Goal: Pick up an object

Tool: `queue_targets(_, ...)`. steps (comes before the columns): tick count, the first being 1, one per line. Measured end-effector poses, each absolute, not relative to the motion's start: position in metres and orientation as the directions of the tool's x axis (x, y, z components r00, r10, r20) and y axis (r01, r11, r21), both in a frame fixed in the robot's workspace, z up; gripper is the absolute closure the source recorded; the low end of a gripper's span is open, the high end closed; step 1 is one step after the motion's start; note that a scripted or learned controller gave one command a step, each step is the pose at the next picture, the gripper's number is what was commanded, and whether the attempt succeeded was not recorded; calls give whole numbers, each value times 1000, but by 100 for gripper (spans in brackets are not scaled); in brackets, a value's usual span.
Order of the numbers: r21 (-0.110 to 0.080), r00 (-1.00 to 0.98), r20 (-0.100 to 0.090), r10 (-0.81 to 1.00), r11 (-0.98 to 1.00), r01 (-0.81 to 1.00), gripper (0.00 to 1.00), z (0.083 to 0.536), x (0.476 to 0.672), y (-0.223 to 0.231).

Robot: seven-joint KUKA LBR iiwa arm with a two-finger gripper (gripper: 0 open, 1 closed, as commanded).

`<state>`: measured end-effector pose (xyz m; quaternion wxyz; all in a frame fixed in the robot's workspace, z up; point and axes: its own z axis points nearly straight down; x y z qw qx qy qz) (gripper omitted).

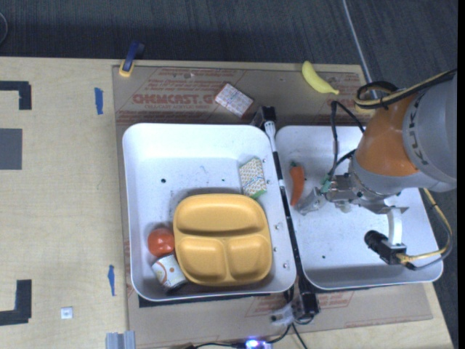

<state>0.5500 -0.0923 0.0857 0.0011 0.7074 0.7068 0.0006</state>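
Carrot (297, 182) lies at the right bin's (407, 275) left wall, long axis running toward and away from you, just left of the jaws (311, 202), whose opening you cannot tell.

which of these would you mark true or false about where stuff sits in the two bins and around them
1. The yellow divided tray lies in the left bin. True.
2. The carrot lies in the left bin. False: it lies in the right bin, near that bin's left wall.
3. The banana lies inside the right bin. False: it lies outside both bins, on the cardboard behind them.
4. The gripper is over the right bin, close to the carrot. True.
5. A red ball sits beside the tray's left edge. True.
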Motion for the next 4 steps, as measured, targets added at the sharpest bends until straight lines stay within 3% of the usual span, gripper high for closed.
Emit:
queue_targets(1,3,1,-1,1000,-1,1000,0,86,499,-107)
queue_targets(3,3,0,-1,1000,0,1000,0,86,556,-93)
queue_targets(4,3,1,-1,1000,-1,1000,0,86,516,-99)
